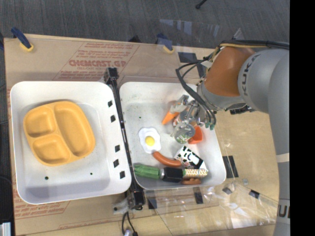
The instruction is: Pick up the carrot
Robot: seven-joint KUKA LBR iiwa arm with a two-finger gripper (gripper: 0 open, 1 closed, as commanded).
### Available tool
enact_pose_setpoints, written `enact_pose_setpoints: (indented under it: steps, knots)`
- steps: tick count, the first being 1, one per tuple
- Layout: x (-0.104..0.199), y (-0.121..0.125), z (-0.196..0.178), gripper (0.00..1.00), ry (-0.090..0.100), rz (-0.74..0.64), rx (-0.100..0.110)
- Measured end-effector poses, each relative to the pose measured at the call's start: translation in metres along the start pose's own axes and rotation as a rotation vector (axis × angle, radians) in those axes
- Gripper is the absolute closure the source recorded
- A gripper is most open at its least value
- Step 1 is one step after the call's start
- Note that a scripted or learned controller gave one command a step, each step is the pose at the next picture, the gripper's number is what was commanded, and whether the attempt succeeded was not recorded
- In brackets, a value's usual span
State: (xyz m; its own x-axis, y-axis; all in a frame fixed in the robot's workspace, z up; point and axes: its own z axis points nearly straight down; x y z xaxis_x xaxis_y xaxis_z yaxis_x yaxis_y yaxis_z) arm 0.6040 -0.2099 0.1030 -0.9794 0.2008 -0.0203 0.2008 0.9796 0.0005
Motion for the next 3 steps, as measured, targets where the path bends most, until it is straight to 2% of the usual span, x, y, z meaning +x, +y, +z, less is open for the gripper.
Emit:
enact_pose_setpoints:
  steps: [1, 2, 3]
  knots:
    - [-0.045, 0.011, 0.009, 0.00, 0.013, 0.332, 0.003]
    - [-0.029, 0.053, 0.012, 0.00, 0.022, 0.630, 0.007]
    - [-0.030, 0.055, 0.000, 1.00, 0.020, 0.621, 0.008]
